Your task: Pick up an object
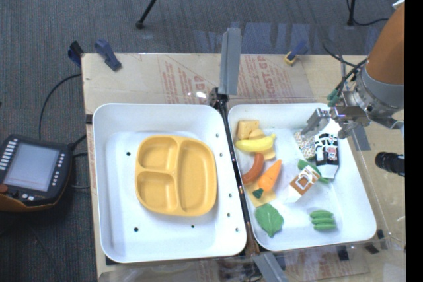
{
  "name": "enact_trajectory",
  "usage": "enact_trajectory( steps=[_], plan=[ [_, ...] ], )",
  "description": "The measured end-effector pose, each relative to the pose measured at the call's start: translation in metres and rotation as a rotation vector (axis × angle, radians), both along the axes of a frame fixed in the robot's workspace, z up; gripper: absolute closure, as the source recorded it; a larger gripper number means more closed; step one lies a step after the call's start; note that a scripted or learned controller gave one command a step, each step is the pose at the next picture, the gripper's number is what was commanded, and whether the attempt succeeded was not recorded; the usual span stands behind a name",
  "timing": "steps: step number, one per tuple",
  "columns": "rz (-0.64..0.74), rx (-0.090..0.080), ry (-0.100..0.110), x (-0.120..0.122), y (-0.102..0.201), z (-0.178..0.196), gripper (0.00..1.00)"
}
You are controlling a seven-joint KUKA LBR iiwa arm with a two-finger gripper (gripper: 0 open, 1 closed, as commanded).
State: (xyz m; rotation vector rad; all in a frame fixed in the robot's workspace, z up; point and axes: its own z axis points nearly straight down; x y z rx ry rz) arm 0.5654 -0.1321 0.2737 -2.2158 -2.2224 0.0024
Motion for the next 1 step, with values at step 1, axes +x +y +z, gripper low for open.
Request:
enact_trajectory(
  steps=[1],
  plan=[
    [0.079,0.002,0.008,-0.025,0.0456,-0.1397,0.0]
  ],
)
